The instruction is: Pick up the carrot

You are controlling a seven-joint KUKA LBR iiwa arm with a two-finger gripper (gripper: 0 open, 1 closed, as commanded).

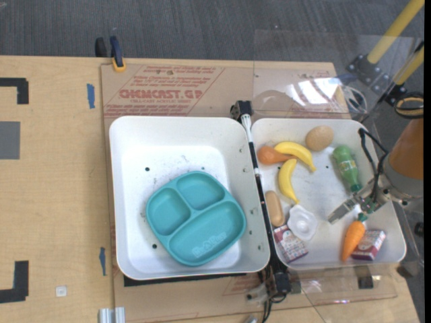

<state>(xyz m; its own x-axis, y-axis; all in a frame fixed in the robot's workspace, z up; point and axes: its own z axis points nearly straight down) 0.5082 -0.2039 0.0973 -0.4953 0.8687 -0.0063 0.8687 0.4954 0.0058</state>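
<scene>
Carrot [351, 239] lies in right bin [397, 247], near front right corner, leafy end up, tip toward front, beside small carton [369, 243]. Our end effector [355, 206] sits just above carrot's top, likely lining up grasp; finger spacing we cannot tell. Carrot looks smooth, tapered, orange plastic; bananas [291, 167] curved, glossy.

end effector [355, 206] above carrot [351, 239], right bin [397, 247]

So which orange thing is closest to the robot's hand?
The carrot, at the right bin's front, just below the gripper. The other orange thing lies far left by the bananas.
</scene>
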